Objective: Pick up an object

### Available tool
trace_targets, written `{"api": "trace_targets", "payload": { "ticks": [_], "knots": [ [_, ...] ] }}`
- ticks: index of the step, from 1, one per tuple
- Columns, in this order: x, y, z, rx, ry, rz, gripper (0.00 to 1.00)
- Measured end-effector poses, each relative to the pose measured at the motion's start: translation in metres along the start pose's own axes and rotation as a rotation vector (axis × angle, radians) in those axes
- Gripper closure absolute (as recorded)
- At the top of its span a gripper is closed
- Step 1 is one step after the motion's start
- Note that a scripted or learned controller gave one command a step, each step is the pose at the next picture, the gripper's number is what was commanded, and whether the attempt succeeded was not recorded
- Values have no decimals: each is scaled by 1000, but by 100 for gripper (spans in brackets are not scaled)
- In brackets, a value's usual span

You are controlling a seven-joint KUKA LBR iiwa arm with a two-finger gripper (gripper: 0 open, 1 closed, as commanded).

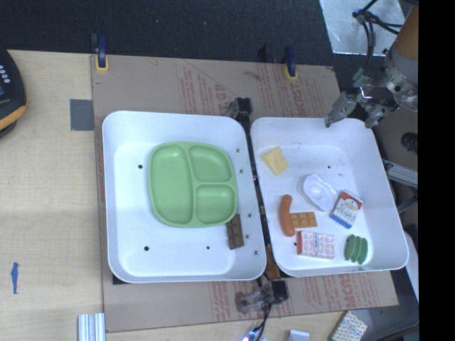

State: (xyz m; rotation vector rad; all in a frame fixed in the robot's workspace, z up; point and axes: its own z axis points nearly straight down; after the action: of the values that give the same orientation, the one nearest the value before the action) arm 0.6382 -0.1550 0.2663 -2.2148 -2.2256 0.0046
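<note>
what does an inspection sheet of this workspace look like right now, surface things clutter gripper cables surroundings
surface: cardboard sheet clamped on a wooden bench, bearing two white bins.
job's things: right bin holds yellow slice, sausage, cracker, white piece, small carton, red-printed packet, green pickle.
clutter: left bin holds green divided plate and brown bar.
grippers: gripper open, above the right bin's far rim, holding nothing.
cables: black cables along the arm.
surroundings: blue clamps at the cardboard's far edge.
</note>
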Motion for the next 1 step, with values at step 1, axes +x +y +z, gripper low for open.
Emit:
{"api": "trace_targets", "payload": {
  "ticks": [1],
  "knots": [
    [67, -36, 130, 13, 4, -6, 0]
  ]
}}
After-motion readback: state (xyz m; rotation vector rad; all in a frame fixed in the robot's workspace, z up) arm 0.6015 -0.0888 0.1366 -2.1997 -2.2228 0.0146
